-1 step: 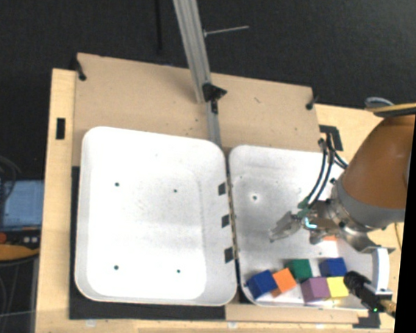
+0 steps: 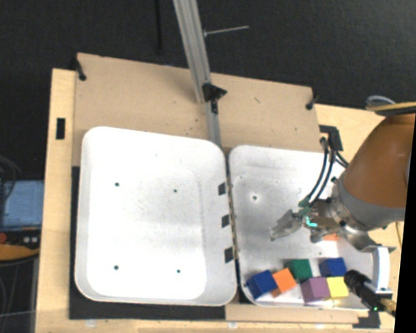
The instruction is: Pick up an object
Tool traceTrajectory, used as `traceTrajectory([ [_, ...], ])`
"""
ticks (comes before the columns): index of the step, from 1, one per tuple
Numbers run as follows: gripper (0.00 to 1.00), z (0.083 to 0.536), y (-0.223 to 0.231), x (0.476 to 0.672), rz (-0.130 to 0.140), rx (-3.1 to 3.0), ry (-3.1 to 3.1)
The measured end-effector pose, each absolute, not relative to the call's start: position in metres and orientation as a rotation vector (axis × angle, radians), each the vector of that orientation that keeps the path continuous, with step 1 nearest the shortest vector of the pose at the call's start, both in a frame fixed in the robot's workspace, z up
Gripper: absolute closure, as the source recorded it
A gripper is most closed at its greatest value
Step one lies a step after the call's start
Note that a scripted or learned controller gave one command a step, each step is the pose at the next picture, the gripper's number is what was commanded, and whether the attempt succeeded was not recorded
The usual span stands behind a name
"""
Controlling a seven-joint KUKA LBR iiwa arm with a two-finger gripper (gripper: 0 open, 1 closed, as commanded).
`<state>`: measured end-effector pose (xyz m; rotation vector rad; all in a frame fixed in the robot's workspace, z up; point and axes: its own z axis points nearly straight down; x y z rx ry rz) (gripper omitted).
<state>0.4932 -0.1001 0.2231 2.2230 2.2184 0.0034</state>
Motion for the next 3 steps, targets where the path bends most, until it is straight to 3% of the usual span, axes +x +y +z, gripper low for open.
traceTrajectory([
  [2,0.00,0.118,-0.104,0.494,-0.007,2.225,2.222],
  [3,0.00,0.098,-0.106,0.495,0.000,2.223,2.216],
])
